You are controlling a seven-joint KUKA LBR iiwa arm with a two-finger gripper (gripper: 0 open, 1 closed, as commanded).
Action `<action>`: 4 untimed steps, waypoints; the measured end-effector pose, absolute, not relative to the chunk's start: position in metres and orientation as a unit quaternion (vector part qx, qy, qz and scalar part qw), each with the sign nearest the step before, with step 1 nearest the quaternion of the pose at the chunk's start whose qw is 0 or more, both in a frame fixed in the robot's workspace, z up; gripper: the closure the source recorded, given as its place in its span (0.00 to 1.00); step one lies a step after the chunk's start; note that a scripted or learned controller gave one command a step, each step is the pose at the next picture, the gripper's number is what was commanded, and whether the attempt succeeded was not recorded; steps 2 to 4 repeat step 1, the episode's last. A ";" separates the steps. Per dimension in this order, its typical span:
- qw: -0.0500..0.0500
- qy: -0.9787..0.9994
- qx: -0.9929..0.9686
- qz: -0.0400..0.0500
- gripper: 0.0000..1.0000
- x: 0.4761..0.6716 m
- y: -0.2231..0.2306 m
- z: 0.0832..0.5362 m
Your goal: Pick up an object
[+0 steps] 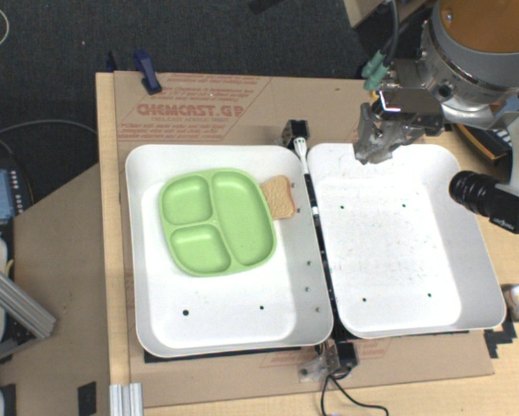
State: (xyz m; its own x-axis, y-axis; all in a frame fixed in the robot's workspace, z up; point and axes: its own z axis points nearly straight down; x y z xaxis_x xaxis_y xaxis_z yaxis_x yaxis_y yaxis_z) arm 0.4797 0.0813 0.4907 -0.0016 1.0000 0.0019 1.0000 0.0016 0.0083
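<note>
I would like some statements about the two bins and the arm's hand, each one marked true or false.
1. The green divided plate lies in the left bin. True.
2. The plate has four compartments. False: it has three.
3. A tan cracker lies beside the plate's right edge. True.
4. The hand is above the left bin. False: it is at the far edge of the right bin.
5. The cracker lies in the right bin. False: it is in the left bin.

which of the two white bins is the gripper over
The right bin. The gripper hangs over its far left corner, while the left bin holds the green divided plate and a tan cracker-like piece.
</note>
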 end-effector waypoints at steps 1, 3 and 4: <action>-0.003 0.707 0.707 -0.005 1.00 0.478 0.089 0.406; -0.003 0.707 0.707 -0.005 1.00 0.478 0.089 0.406; -0.003 0.707 0.707 -0.005 1.00 0.478 0.089 0.406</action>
